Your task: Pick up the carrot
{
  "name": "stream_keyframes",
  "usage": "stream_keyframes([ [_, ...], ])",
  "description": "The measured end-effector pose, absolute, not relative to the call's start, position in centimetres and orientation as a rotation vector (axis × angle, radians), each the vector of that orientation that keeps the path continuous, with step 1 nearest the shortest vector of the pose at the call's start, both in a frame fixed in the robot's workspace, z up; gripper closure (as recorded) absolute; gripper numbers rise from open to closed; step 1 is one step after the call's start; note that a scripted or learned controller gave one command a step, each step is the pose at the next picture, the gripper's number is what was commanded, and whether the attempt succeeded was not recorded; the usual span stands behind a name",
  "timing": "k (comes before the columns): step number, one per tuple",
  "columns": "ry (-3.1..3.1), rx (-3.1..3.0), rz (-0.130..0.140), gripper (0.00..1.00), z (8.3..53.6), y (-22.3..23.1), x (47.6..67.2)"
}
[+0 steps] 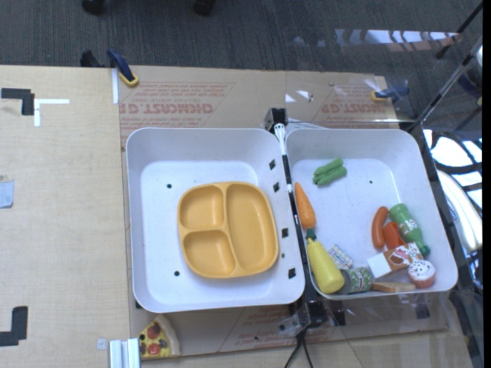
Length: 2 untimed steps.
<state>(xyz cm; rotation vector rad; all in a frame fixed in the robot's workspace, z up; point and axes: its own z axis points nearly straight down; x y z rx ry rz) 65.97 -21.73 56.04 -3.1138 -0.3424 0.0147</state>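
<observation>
At the near edge of the table (pixel 61 228), a toy pizza slice (pixel 156 339) lies just in front of the left bin (pixel 138 205), on the cardboard sheet (pixel 176 98) that runs under both bins.

The left bin holds a yellow divided plate (pixel 228 228) with three bare compartments. A band of white floor shows all round the plate.

The right bin (pixel 414 159) is crowded along its near wall. A yellow squeeze bottle (pixel 324 267) lies in the near left corner, with a can (pixel 354 280) on its side just beside it. A slice of bread (pixel 395 286) and a small frosted cake (pixel 420 271) lie further right, packed close together. Behind them, near the right wall, a red sausage (pixel 379 227) and a green bottle (pixel 406 227) sit side by side.

The carrot (pixel 304 207) lies against the right bin's left wall, about midway along it. Its orange point faces the far side and its green end sits just beside the squeeze bottle's cap. White floor lies open on its right, while the wall hems its left side.

A green pea pod (pixel 330 172) lies apart, further back, with bare floor round it.

Beyond the bins, a blue and yellow clamp (pixel 123 69) grips the cardboard's far edge.
</observation>
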Motion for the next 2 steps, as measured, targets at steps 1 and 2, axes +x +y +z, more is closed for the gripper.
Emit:
stream_keyframes([
  [1, -0.342, -3.113, 0.015, 0.00, 56.04, -21.73, 65.96],
  [2, -0.353, -3.112, 0.015, 1.00, 56.84, -21.51, 66.13],
])
